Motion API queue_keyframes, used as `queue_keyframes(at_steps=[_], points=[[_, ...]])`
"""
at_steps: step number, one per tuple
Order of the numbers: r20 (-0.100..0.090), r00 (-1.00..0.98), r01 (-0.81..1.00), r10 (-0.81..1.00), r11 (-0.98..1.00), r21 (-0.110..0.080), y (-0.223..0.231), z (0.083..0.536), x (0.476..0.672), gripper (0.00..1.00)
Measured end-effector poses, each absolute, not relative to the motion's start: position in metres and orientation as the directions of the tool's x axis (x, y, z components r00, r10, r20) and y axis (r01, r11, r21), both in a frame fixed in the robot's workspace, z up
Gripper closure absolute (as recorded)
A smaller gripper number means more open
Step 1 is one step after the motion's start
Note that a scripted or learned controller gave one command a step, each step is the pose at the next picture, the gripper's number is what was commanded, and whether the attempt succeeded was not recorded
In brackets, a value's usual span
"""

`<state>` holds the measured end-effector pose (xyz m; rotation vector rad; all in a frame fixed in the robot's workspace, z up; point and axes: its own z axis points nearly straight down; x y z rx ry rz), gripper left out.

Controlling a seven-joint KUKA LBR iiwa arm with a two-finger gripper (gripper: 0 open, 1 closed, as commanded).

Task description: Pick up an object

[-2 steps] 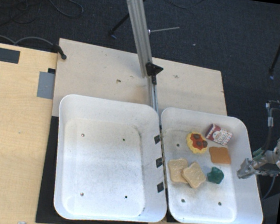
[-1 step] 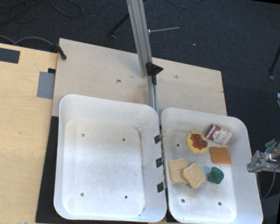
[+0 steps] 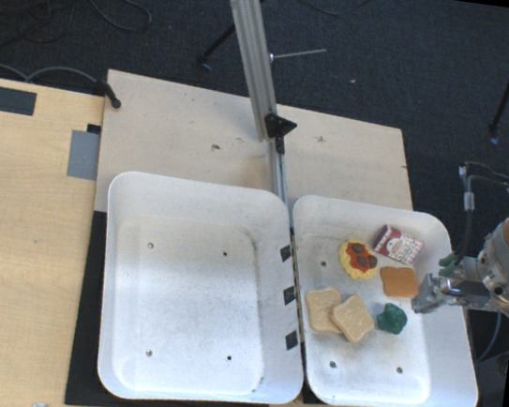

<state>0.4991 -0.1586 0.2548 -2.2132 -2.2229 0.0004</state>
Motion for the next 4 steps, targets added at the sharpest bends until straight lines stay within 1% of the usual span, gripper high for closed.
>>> queue_keyframes(at_steps=[1,2,3,4], points=[[0.003,-0.004,1.0,1.0,0.004,-0.004,-0.109,0.242,0.507,1.0],[0.003,-0.005,1.0,1.0,0.005,-0.005,-0.055,0.244,0.5,1.0],[0.0,-0.004,1.0,1.0,0.004,-0.003,-0.005,0.25,0.507,1.0],[0.002,-0.005,1.0,1.0,0.005,-0.004,0.049,0.255,0.511,1.0]])
